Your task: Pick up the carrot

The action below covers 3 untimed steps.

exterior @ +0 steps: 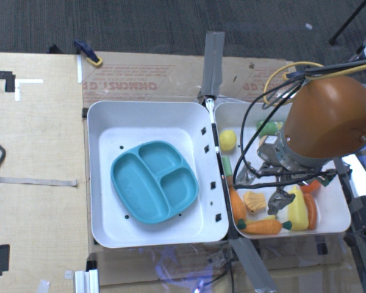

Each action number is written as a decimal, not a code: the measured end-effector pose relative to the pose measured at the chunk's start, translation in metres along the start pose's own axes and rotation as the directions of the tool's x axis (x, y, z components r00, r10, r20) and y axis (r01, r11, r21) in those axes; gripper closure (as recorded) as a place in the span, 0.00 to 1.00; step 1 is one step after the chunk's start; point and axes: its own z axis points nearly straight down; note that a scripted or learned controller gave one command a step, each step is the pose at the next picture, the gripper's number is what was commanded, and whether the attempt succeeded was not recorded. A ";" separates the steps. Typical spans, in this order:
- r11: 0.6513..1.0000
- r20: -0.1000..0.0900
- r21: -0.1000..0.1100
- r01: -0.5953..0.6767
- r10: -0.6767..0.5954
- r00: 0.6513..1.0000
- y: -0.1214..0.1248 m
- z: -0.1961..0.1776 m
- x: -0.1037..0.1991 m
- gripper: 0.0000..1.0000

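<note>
The carrot [263, 226] lay along the right bin's [335, 224] front wall, beside a yellow lemon [227, 140]. The left bin [97, 163] held a blue divided plate [154, 180]. The end effector [279, 201] hovered just above the carrot.

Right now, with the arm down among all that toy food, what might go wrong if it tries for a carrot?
1. The carrot lies against the bin wall, leaving little room to close around it.
2. A second carrot and a yellow piece crowd it, so the end effector could take the wrong thing.
3. Cables hang low and might snag.
</note>
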 end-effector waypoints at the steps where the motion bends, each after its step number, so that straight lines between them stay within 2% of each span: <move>1: 0.993 -0.001 -0.001 0.118 -0.118 0.993 -0.015 0.000 0.012 0.00; 2: 0.974 -0.001 -0.001 0.226 -0.226 0.974 0.000 0.000 0.010 0.00; 3: 0.790 0.001 0.001 0.614 -0.614 0.790 0.007 0.000 0.001 0.00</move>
